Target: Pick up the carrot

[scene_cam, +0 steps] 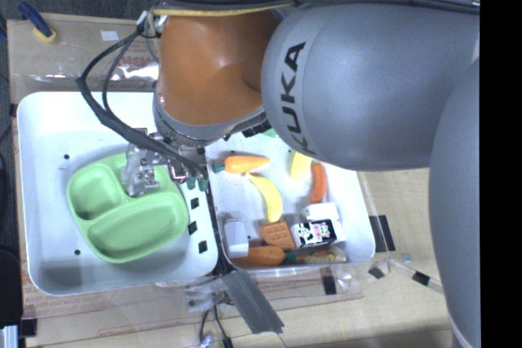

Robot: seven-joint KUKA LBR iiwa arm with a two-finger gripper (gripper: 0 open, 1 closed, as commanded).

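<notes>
Two shallow white bins sit side by side on the bench [73, 45]. Starting at nine o'clock, the left bin [37, 175] holds a green divided plate [122, 216], lying flat with its compartments up. Over the plate's upper right corner, near the picture's centre, the gripper [143, 174] hangs from the grey arm [367, 69], whose orange band [212, 53] fills the twelve o'clock area. Whether the gripper is spread or pressed together I cannot tell; the metal parts blur against the plate, and nothing is seen between them.

Moving toward three o'clock, past the wall between the bins, the right bin [359, 200] carries the toy food. The carrot [245, 164] lies on its side at the bin's upper left, orange with a small green top pointing at nine o'clock, well clear of the banana [269, 196] below it. It lies free, so a grasp from above looks open. Since the gripper stands over the wrong bin, I judge the pick not yet begun; it needs to shift toward three o'clock first. Further right lie a yellow piece [300, 165] and an orange-red piece [318, 182].
</notes>
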